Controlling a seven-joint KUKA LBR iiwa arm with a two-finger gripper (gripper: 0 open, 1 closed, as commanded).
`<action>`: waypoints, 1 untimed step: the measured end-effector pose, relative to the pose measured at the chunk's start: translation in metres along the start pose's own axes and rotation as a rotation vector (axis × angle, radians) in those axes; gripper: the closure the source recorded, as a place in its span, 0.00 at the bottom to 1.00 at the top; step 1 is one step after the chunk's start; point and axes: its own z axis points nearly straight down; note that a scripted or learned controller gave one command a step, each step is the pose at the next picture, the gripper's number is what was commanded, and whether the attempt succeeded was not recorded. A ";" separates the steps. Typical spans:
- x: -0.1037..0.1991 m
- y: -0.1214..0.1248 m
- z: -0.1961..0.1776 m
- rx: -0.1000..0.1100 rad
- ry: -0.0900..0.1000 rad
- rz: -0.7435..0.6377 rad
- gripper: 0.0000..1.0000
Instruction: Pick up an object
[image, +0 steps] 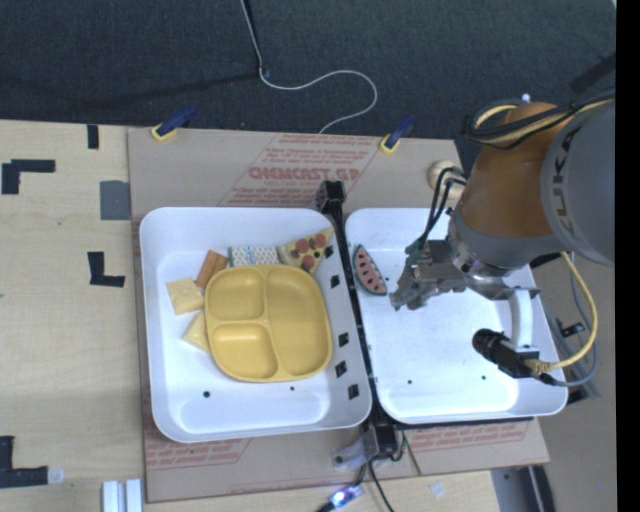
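Observation:
A toy watermelon slice (368, 270) lies against the left wall of the right bin (450, 400). My gripper (411, 293) hangs over that bin, just right of the slice and a little lower in the view, with nothing visibly between its fingers. In the left bin (170, 390) a yellow divided plate (268, 322) rests in the middle. Around the plate's upper and left sides lie a pizza slice (308, 249), a patterned flat piece (252, 255), a brown stick (210, 267) and tan crackers (186, 297).
The grey arm with its orange band (510, 190) fills the upper right over the right bin. A black fitting with yellow cable (505, 352) sits over the bin's right part. A black divider bracket (332, 196) stands between the bins. The bins sit on cardboard (300, 165).

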 end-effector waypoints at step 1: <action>-0.005 0.007 0.016 0.001 -0.003 0.002 1.00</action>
